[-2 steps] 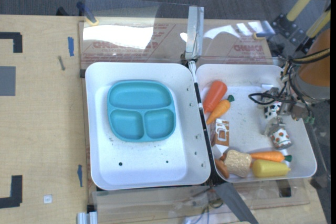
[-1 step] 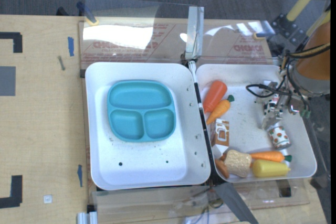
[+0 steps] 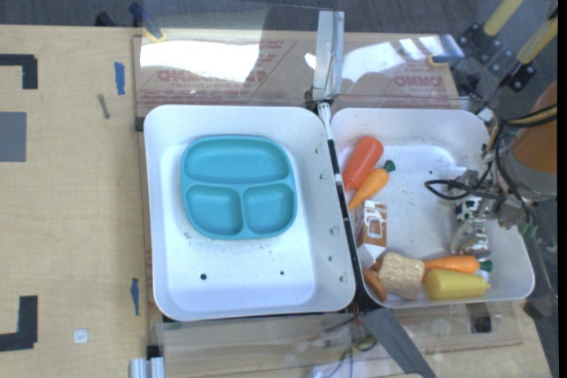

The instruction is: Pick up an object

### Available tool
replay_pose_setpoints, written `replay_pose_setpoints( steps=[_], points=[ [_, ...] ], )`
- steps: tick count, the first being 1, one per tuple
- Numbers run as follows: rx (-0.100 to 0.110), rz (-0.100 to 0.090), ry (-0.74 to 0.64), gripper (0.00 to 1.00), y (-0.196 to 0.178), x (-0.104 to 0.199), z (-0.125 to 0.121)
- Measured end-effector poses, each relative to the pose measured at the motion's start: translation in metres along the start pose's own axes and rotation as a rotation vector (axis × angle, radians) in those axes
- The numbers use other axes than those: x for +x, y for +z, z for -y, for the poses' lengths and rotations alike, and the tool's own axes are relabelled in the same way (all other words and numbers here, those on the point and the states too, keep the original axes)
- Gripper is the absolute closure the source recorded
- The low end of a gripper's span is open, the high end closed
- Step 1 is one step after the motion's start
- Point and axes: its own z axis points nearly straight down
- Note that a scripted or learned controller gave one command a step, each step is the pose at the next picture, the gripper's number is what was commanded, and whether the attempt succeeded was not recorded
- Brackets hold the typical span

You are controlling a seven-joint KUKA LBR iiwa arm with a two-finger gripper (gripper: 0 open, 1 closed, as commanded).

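The right bin (image 3: pixel 416 124) holds several toy foods. A red-orange pepper (image 3: pixel 362 157) and a small carrot (image 3: pixel 371 183) lie at its left side, with a brown and white packet (image 3: pixel 376 224) below them. Along the near edge lie a tan bread piece (image 3: pixel 400 274), an orange carrot (image 3: pixel 453 263) and a yellow piece (image 3: pixel 456 283). My gripper (image 3: pixel 473 235) hangs at the bin's right side, just above the orange carrot, with black cables looped around it. Nothing is visibly held in it.
The left bin (image 3: pixel 168 217) carries a blue divided plate (image 3: pixel 237 187). A clear plastic wall (image 3: pixel 328 57) stands behind both bins. The arm's orange band (image 3: pixel 542 150) is over the right bin's right rim. Wooden bench surface spreads out to the left.
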Motion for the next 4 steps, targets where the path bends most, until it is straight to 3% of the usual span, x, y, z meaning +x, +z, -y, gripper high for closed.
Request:
replay_pose_setpoints(
  steps=[1, 2, 3, 4],
  points=[
    [-0.008, 0.003, 0.195, 0.00, -0.001, 0.036, -0.001],
    [-0.010, 0.005, 0.247, 0.00, -0.001, 0.050, -0.001],
    [-0.013, -0.006, 0.311, 0.00, -0.001, 0.017, -0.009],
    [-0.016, 0.002, 0.363, 0.00, -0.001, 0.050, -0.005]
  ],
)
